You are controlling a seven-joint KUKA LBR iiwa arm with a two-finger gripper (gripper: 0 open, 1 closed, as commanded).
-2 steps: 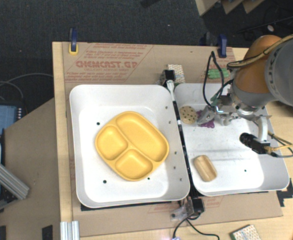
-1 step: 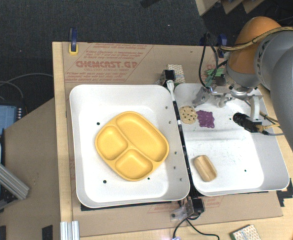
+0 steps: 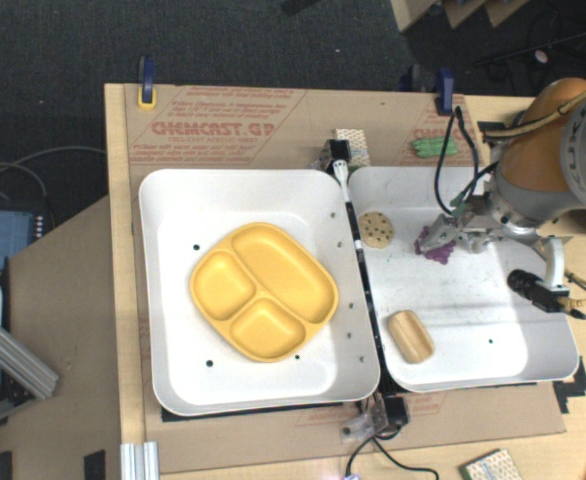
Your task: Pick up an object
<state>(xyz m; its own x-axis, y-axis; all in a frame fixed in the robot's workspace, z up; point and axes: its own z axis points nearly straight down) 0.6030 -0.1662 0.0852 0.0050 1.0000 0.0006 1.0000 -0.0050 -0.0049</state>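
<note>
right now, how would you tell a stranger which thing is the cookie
Look at the right bin, the one the arm reaches into. The cookie lies near that bin's upper left corner, close to the divide between the two bins. It is flat, round and speckled with dark dots, unlike the tan bread roll lower down and the purple toy by the gripper.

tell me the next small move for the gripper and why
Probably lower a little and close on the purple object. The gripper sits right at it in the right bin, but nothing shows it gripped yet. The cookie and bread roll lie apart, out of the way.
</note>
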